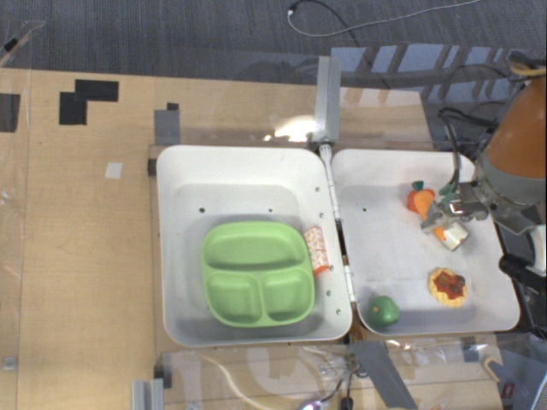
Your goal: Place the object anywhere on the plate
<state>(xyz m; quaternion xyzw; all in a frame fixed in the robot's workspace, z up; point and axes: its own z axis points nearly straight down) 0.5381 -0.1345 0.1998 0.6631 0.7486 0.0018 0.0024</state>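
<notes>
Bench (77, 229), right bin (385, 263): end effector (450, 214) over what looks like an orange carrot piece (449, 236); grip state unclear. One carrot-top (419, 199), one pizza toy (448, 286), one green ball (384, 312). One green plate (256, 272), left bin (179, 229).

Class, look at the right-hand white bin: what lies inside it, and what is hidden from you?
Inside the right white plastic bin: an orange toy carrot, a round pizza-like toy and a green ball-shaped toy. The end effector covers part of an orange-and-white piece.
</notes>
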